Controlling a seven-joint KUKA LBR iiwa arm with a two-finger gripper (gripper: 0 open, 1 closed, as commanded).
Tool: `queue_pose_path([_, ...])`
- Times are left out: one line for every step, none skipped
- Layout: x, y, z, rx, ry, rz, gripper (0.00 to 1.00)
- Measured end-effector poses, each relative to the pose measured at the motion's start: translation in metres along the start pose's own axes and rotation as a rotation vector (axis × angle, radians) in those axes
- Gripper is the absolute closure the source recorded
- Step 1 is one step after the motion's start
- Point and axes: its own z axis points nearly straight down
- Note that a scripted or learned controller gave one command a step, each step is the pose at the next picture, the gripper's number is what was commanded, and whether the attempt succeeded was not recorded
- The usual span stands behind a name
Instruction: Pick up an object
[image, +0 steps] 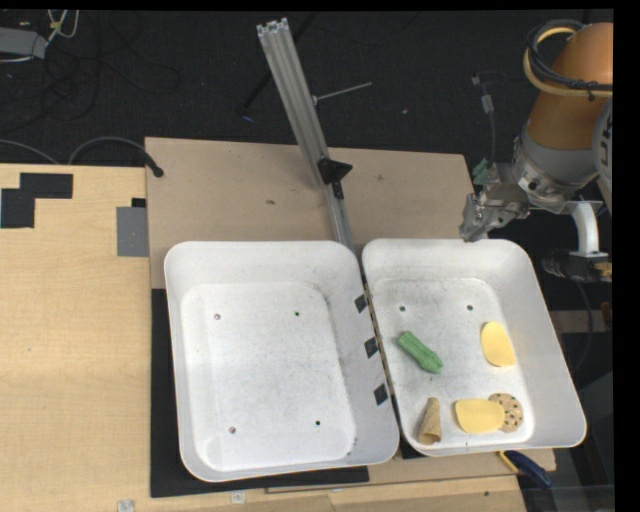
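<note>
Right bin: two yellow pieces, one green; hand state unclear.

No readable text, labels, brand names, numbers or signs appear anywhere in the camera view, whether on the two white bins, the bench or the arm.
</note>
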Motion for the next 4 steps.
queue_pose_path([-0.001,0.001,-0.036,0.001,0.0,-0.001,1.0])
queue_pose_path([0.048,-0.009,-0.03,0.008,0.003,-0.003,1.0])
queue_pose_path([0.105,-0.03,-0.021,0.009,0.003,-0.003,1.0])
queue_pose_path([0.159,-0.052,-0.014,0.01,0.003,-0.003,1.0])
